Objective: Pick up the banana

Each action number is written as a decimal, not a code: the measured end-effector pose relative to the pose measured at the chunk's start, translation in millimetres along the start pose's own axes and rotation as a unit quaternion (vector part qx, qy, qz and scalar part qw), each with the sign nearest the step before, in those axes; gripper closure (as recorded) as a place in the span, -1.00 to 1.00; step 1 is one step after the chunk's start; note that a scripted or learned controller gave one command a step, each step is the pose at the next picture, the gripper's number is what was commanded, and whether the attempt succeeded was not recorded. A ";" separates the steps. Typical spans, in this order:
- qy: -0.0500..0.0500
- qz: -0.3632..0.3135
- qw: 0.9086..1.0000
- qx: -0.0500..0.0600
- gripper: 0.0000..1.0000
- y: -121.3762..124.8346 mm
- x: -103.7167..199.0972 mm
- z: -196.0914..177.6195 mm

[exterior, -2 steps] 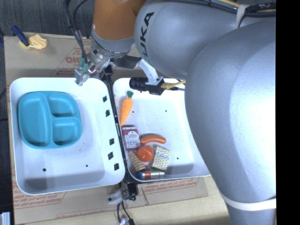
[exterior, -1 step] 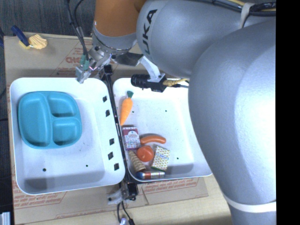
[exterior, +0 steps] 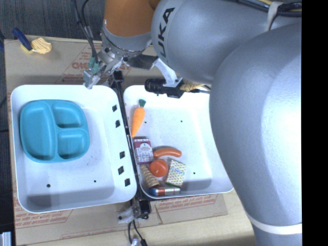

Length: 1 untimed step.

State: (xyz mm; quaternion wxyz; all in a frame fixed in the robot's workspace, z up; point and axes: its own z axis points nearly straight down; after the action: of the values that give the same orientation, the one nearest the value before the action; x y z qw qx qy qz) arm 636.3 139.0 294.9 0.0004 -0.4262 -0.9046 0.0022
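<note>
My gripper (exterior: 94, 77) hangs under the orange wrist band, over the far rim of the left bin (exterior: 31, 94) near the divider between the bins. Nothing can be seen held at its tip. A small pale yellow thing (exterior: 42, 46) with a blue piece beside it lies on the cardboard beyond the left bin, far to the left of the gripper; I cannot tell what it is. The big grey arm hides the right side of the right bin (exterior: 197, 137).
A blue divided plate (exterior: 54, 129) lies in the left bin. The right bin holds a carrot (exterior: 137, 119), a red and white box (exterior: 143, 150), a sausage (exterior: 167, 151), a red tomato (exterior: 159, 168), a checked packet (exterior: 177, 172) and a marker (exterior: 164, 191).
</note>
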 end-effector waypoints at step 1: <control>-0.001 -0.002 1.000 0.000 1.00 0.5 0.1 -10.4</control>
State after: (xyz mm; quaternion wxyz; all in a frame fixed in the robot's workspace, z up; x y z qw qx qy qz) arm 636.7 139.5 305.3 -0.0003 -0.4245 -0.9054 0.0024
